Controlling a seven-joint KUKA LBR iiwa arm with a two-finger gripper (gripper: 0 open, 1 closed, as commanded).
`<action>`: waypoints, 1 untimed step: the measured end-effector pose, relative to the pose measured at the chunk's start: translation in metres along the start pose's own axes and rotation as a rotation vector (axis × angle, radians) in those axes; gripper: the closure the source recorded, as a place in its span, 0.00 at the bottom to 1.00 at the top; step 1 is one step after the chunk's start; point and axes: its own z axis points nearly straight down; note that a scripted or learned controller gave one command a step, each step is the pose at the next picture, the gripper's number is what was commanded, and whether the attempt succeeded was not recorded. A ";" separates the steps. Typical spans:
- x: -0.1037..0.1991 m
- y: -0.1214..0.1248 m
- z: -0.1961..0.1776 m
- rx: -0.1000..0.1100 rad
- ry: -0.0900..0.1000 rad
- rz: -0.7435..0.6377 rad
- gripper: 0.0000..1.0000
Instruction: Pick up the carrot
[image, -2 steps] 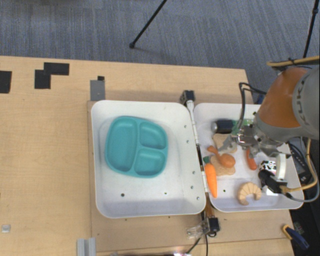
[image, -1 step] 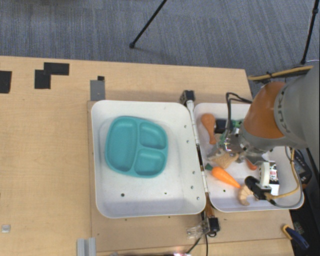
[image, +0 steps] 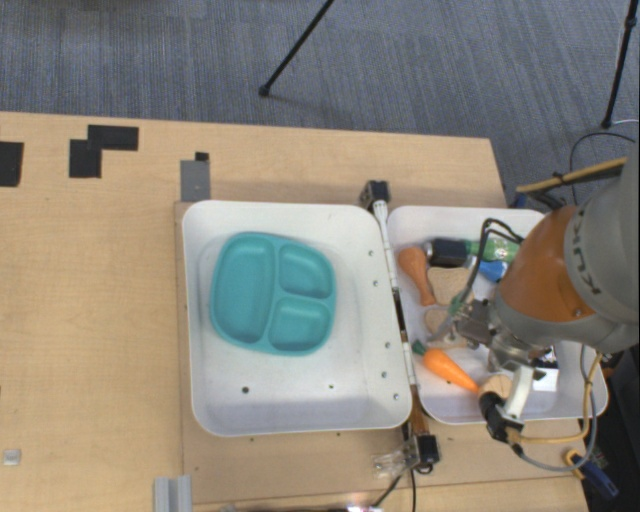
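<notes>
The carrot (image: 449, 368) is a small orange cone with a green stub at its left end. It lies in the right bin (image: 572, 408) near the bin's left wall and front edge. My gripper (image: 468, 324) reaches in from the right under the orange wrist band, its metal tip just above and to the right of the carrot. Nothing visibly bridges the gripper and the carrot. The arm's bulk hides much of the right bin's middle.
A tan drumstick-shaped toy (image: 415, 273), a black item (image: 448, 252) and a blue item (image: 492, 268) lie at the back of the right bin. The left bin (image: 300, 400) holds a teal divided plate (image: 272, 292). Cables hang by the front right corner (image: 540, 440).
</notes>
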 end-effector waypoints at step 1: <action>0.003 0.003 -0.012 -0.008 0.003 -0.004 1.00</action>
